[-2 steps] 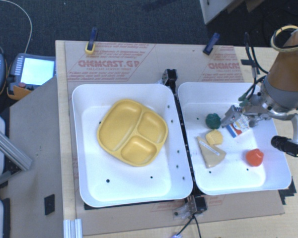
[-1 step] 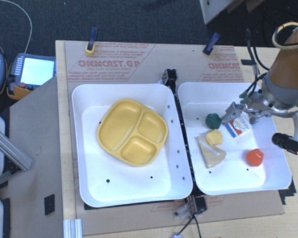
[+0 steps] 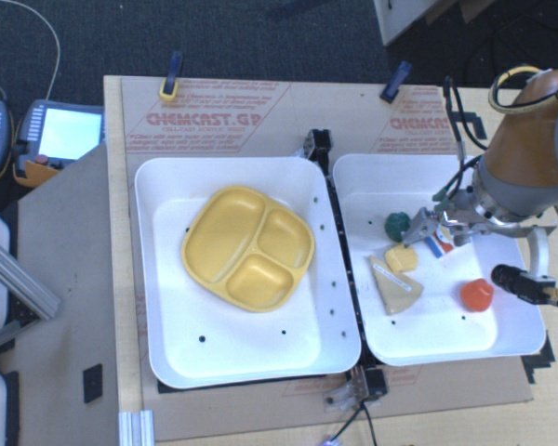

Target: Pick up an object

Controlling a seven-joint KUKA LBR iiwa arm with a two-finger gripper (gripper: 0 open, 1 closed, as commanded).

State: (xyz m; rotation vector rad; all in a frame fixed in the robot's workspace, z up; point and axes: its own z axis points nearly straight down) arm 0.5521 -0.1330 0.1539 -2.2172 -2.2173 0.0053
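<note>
Tan wedge (image 3: 396,292) at 6 o'clock of gripper (image 3: 418,233), grip state unclear; crowded yellow block (image 3: 401,259) risks a glancing miss.

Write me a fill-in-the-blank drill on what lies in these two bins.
1. The yellow divided plate lies in the ____ bin.
2. The plate has ____ compartments.
3. The round object near the right bin's lower right corner is coloured ____.
4. The dark green ball lies in the ____ bin.

Missing words: left; three; orange; right
</note>
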